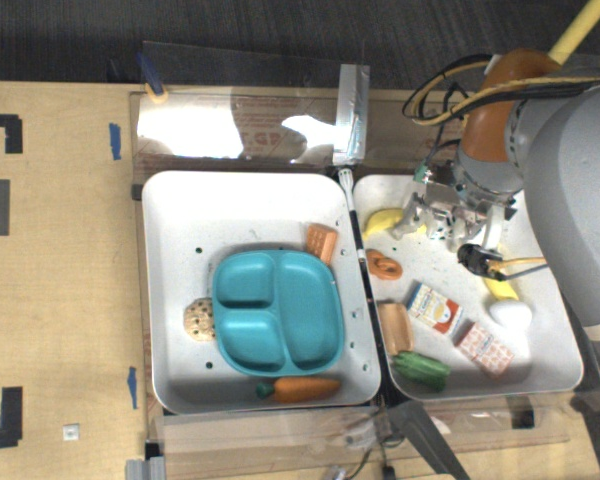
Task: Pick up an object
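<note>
**Hand low over the right bin's far end**

The hand hangs over the far part of the right bin; whether it is open or closed cannot be told, and nothing shows as held. A yellow banana lies just left of it. An orange ring lies nearer the camera than the banana. A small juice carton sits nearer still, well apart from the hand. In the left bin rests a teal divided tray.
</note>
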`<action>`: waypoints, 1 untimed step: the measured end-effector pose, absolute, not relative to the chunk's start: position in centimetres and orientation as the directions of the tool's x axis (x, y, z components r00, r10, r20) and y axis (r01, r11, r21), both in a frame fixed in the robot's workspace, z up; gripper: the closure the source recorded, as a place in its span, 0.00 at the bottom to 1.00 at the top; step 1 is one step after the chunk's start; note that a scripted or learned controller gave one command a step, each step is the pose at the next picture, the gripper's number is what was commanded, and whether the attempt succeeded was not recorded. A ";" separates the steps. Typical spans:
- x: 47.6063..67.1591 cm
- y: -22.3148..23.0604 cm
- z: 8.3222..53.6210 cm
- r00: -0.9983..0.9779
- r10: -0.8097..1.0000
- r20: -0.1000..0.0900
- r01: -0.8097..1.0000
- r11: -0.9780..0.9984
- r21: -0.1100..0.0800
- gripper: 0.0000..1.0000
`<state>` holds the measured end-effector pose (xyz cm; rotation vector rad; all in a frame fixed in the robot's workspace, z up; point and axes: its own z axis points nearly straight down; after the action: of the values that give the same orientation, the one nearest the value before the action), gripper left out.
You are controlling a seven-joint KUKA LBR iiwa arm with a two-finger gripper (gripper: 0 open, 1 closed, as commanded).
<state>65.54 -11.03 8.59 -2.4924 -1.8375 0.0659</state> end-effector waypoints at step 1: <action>65.8 -10.7 9.8 0.295 0.956 -0.006 0.954 -0.295 -0.051 1.00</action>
<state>65.82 -10.71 9.80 -2.4973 -1.8425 0.0540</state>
